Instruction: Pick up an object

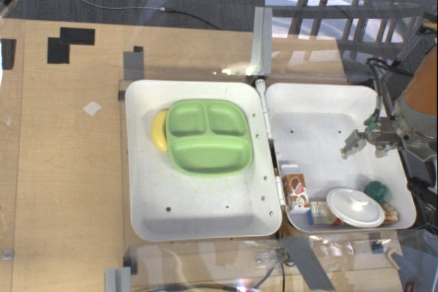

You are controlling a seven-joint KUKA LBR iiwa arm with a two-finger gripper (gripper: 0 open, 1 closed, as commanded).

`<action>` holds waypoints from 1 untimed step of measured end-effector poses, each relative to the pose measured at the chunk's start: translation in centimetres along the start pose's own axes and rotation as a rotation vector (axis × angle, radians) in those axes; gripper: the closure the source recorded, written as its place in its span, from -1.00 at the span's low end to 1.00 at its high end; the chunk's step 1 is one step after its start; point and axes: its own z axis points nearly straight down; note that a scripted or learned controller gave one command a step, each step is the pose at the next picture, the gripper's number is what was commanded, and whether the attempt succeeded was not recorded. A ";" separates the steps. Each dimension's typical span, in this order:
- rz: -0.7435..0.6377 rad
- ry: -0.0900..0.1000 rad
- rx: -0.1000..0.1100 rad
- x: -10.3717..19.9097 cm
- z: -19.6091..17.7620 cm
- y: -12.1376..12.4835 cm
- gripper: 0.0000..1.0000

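Observation:
My gripper (363, 141) hangs over the right side of the right bin (308, 113), above bare bin floor and with nothing seen in it. Below it, along the bin's front edge, lie a white round lid (354, 207), a small dark green object (376, 189), a red and white carton (295, 191) and a blue and white packet (319, 214). In the left bin (198, 212) rests a green divided plate (207, 136), with a yellow banana-like object (159, 131) tucked under its left edge.
A metal divider post (262, 44) stands behind the seam between the bins. The wooden bench (61, 167) stretches to the left. A brown item (391, 215) sits in the right bin's front right corner.

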 end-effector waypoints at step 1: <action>-0.027 -0.002 -0.006 -3.9 10.7 -1.3 -1.00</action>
